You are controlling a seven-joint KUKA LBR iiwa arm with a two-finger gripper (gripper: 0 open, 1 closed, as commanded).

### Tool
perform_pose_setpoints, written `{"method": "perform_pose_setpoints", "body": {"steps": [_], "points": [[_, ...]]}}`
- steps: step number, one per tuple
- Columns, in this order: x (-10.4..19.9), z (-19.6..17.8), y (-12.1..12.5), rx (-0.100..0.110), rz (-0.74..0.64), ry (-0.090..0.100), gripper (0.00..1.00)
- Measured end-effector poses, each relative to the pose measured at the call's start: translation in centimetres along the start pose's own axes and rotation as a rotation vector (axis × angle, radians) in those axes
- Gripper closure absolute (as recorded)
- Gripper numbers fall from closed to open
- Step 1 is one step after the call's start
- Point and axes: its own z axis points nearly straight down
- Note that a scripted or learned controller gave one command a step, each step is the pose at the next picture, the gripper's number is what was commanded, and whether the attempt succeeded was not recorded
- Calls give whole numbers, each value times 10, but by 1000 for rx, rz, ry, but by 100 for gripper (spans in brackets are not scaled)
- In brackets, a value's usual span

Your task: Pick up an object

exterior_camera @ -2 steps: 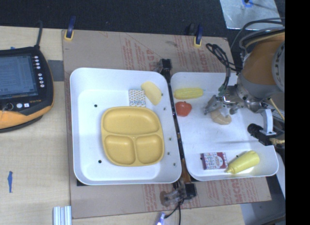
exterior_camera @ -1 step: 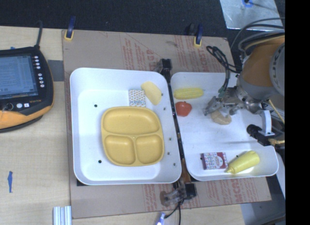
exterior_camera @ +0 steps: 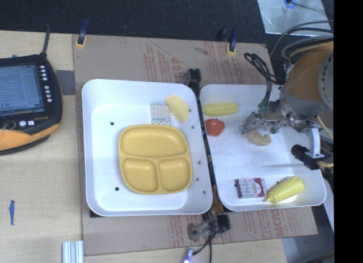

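Nothing here reads cleanly. The brown cardboard sheet [exterior_camera: 170,58] under the bins carries faint red print, too blurred to make out. The small red-and-white packet [exterior_camera: 250,187] and the handheld control pad's lit screen [exterior_camera: 20,89] show markings, all illegible.

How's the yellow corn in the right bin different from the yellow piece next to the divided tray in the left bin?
The corn is longer and slimmer; the yellow piece is shorter and plumper. The corn lies level across the view; the piece lies on a slant. The corn looks a stronger yellow; the piece is paler. Both are yellow.
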Motion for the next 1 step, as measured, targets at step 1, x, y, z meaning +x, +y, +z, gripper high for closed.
{"method": "perform_pose_setpoints", "body": {"steps": [1], "points": [[23, 0, -3, 4, -2, 1, 0]]}}
